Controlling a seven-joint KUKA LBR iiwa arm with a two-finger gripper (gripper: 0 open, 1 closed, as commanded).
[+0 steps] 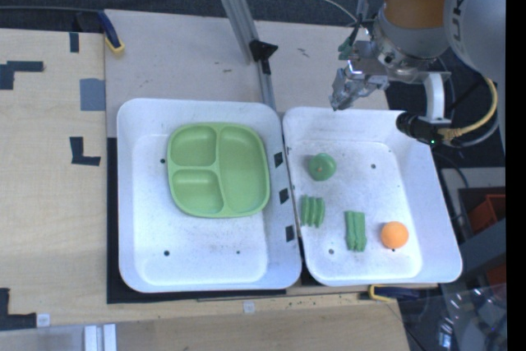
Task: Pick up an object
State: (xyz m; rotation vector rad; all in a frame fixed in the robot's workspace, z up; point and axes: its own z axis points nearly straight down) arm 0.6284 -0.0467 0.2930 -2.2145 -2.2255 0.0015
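A: From the overhead camera, what's worth picking?

B: The right bin (pixel 427 210) holds four candidates: a round green piece (pixel 321 167) near its middle, two ribbed green pieces (pixel 312 211) (pixel 355 230) below it, and an orange ball (pixel 395 235) towards the near right corner. All look like light, rigid plastic toys. The ball may roll away; the ribbed ones should take a pinch across their narrow sides.

A: And the left bin (pixel 136 201)?

B: A green divided plate (pixel 219 169), flat and awkward to grip.

A: The end effector (pixel 343 99)?

B: It hangs over the right bin's far left edge, apart from every item, carrying nothing. How far it's spread, I cannot tell.
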